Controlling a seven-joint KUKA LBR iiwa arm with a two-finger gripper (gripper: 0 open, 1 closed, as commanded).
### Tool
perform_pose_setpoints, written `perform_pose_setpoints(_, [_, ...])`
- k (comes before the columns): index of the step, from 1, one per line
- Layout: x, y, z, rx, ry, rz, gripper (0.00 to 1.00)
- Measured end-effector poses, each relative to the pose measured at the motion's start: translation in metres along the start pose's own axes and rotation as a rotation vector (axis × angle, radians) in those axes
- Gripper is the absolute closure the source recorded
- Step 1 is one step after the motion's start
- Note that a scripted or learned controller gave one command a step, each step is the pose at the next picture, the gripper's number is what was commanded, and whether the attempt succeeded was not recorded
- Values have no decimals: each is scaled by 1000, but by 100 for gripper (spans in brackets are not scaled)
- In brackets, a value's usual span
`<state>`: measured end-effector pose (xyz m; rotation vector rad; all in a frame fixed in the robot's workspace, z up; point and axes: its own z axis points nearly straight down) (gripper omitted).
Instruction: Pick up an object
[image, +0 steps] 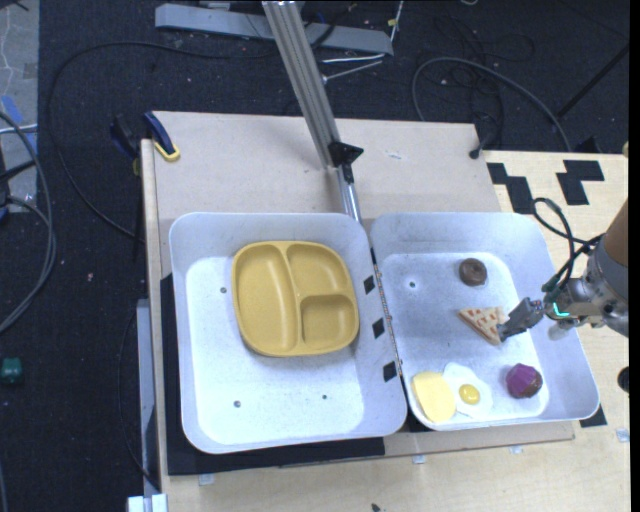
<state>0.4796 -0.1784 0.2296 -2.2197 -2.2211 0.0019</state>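
Note:
The right bin (432, 236) holds several toy foods: a brown round piece (472, 271) at the back, an orange waffle-like wedge (483, 321) in the middle, a purple piece (523, 380) at the front right, a fried egg (467, 389) and a yellow slab (433, 396) at the front. My gripper (517, 321) reaches in from the right, low over the bin, its dark tip right beside the wedge's right edge. Nothing shows between its fingers.
In the left bin (200, 300) lies a yellow divided plate (296, 298). A grey metal pole (312, 90) slants across the back of the bench down to the seam between the bins. Cables hang near my wrist at the right.

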Motion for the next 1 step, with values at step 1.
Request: perform_pose_setpoints(1, [0, 0, -1, -1, 0, 0, 0])
